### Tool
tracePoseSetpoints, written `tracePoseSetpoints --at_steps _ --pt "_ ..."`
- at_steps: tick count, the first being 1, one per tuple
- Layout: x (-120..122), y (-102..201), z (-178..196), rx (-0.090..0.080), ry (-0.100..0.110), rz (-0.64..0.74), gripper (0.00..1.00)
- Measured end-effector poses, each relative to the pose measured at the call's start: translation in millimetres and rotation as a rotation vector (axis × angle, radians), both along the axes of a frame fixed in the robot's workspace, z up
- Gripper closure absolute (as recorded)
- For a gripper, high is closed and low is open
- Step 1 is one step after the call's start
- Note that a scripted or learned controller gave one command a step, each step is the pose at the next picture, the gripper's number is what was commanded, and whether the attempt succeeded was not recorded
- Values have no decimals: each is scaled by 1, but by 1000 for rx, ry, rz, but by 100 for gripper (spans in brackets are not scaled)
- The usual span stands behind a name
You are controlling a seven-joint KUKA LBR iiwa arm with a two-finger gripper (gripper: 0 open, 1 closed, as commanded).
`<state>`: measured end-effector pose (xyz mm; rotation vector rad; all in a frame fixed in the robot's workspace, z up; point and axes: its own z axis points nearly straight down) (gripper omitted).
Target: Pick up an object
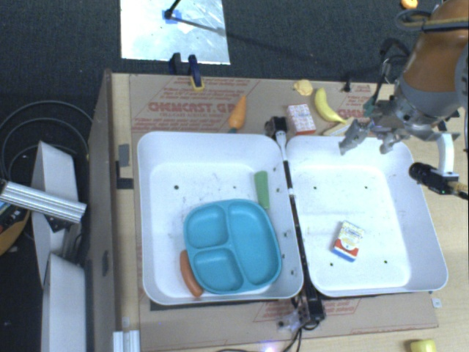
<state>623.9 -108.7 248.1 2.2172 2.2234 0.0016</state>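
My gripper (370, 142) hangs over the far edge of the right bin (410, 218), its two fingers spread apart and open with nothing between them. A small white, orange and blue box (347, 241) lies in the right bin, well below the gripper. In the left bin (157, 196) sit a blue divided plate (231, 245), a green stick (261, 189) beside the plate's far right corner, and an orange sausage (190, 273) at the plate's lower left.
Behind the bins on the cardboard lie a carrot (237, 111), a small patterned box (301, 118), a banana (326, 106) and a yellow piece (303, 87). A black fitting (432, 176) juts over the right bin's right rim. The bins' shared divider (291, 196) runs between them.
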Motion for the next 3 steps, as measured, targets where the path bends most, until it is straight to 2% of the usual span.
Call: tracePoseSetpoints --at_steps 1,2,3 --pt "-73 0 -78 3 12 -4 0" --pt "-110 5 -163 -7 -13 -3 0" --pt "-134 -30 -160 -3 -12 -2 0"
